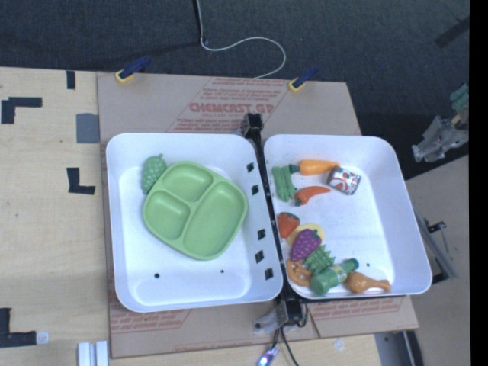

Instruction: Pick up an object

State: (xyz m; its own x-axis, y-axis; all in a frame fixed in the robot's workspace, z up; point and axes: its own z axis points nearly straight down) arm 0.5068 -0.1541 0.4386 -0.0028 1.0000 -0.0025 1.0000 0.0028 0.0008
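Camera view: toy food is piled in the right bin [385,204]. A small can [344,180], at two o'clock there, looks light, hard and smooth; its round sides should be pinched. The hand's state cannot be told.

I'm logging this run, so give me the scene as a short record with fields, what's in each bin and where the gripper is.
left bin: green divided plate; green grape bunch touching the plate's upper left edge
right bin: orange carrot, small can, green beans, purple grapes, other toy foods piled at the near left corner
gripper: outside the bins, beyond the right bin's far right corner
held: nothing visible
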